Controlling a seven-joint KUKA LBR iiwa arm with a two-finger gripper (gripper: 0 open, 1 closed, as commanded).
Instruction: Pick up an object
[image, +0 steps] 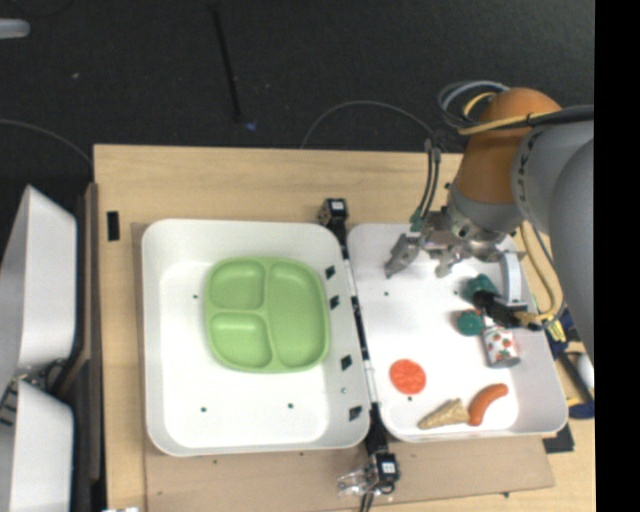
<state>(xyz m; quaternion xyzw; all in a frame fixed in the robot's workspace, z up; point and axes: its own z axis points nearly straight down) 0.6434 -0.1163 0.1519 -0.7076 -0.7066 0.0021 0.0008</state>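
Two white bins are sitting side by side on the bench: the left bin (170, 400) is holding a green tray (267, 313), and the right bin (400, 265) is carrying the small pickable things. A red disc (407, 376), a cone (441, 414) and a sausage (488, 401) are lying loosely along its near edge, well apart, which is leaving room for fingers around each. A green piece (470, 322) and a white block (501, 346) are crowding the right wall. The gripper (422, 254) is hovering over the bin's far bare floor, its fingers spreading wide and holding nothing, likely poised for a descent. Nothing is yet being grasped.
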